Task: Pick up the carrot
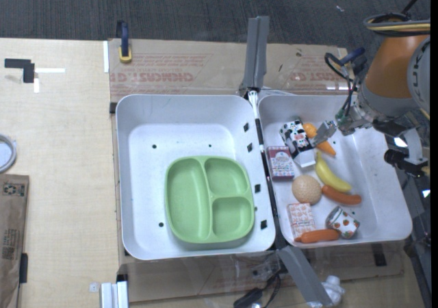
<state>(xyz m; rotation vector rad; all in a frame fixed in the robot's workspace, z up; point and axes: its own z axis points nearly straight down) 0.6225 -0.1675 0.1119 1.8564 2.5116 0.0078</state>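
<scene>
The carrot is a small orange piece lying slantwise in the right bin, near its back middle. Its two ends show on either side of my gripper, which is down in the bin directly over the carrot's middle. The other orange end sits next to a black-and-white cow-patterned box. The grey arm with its orange band reaches in from the right, above the bin's back right corner.
Around the carrot lie a yellow banana, a reddish sausage, a tan ball, two small cartons, a long orange piece and a spotted object. The left bin holds a green divided plate.
</scene>
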